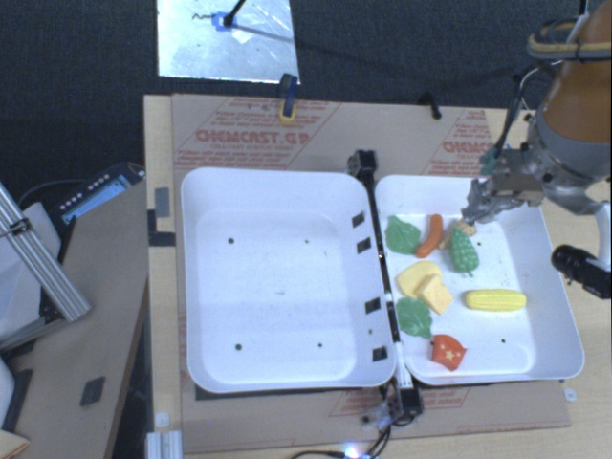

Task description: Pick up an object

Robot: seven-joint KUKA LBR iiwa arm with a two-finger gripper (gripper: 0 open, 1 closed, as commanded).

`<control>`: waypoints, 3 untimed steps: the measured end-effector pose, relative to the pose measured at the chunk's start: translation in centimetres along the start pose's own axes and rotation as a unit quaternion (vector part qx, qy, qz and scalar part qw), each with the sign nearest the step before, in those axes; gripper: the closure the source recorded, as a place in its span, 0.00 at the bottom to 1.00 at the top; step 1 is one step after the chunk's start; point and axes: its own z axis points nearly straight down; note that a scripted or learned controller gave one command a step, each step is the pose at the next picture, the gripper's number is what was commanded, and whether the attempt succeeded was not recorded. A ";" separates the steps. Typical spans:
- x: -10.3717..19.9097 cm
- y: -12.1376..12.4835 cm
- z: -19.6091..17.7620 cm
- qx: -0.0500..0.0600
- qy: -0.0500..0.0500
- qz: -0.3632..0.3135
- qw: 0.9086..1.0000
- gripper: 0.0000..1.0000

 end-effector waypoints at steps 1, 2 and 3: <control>11.0 -0.8 -6.9 0.000 0.001 0.000 1.000 1.00; 23.5 -3.7 -15.3 0.000 0.003 -0.001 1.000 1.00; 28.4 -3.5 -18.8 0.002 0.001 0.003 1.000 1.00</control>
